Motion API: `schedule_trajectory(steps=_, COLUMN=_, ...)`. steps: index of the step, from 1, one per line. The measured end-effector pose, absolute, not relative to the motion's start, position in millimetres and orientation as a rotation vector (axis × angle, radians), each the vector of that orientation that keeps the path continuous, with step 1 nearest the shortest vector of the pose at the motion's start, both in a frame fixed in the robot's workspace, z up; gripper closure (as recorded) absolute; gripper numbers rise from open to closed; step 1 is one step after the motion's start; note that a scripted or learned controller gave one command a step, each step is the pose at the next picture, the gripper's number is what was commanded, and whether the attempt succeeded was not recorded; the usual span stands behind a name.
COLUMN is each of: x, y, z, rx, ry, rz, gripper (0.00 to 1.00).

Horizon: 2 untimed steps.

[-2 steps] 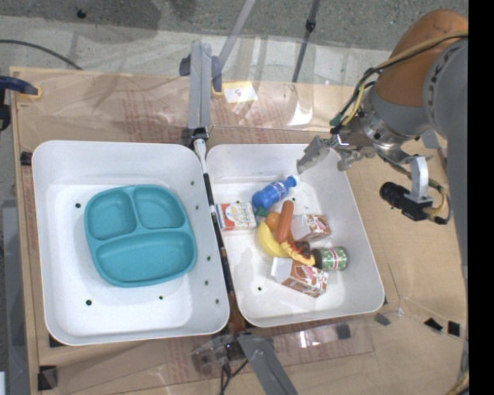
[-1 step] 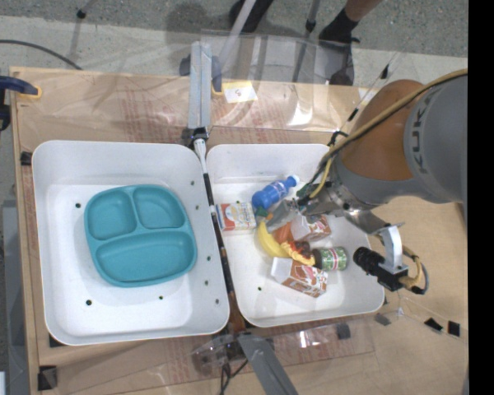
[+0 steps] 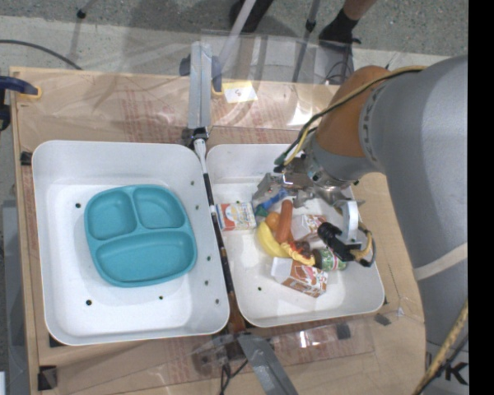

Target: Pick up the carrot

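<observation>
Gripper (image 3: 273, 189), its state not discernible, is seen just above the carrot (image 3: 286, 220) lying mid-bin in the right bin (image 3: 247, 307); light, stiff and smooth, it is best grasped across its middle.

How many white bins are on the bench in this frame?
2. The left bin holds a teal divided plate. The right bin holds the pile of food items, among them the carrot, with the gripper reaching into it.
</observation>
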<state>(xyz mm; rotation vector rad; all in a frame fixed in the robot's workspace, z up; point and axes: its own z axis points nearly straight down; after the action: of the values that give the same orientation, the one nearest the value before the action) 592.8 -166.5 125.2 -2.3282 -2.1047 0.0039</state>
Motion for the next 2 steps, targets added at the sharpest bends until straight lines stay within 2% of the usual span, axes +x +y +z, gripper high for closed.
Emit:
schedule_trajectory(steps=1, x=552.5, y=-205, z=189, rx=-1.945, ry=-2.469, rz=0.001, gripper=0.0)
schedule_trajectory(steps=2, x=582.3, y=-158, z=95, rx=-2.096, ry=-2.358, rz=-0.005, gripper=0.0)
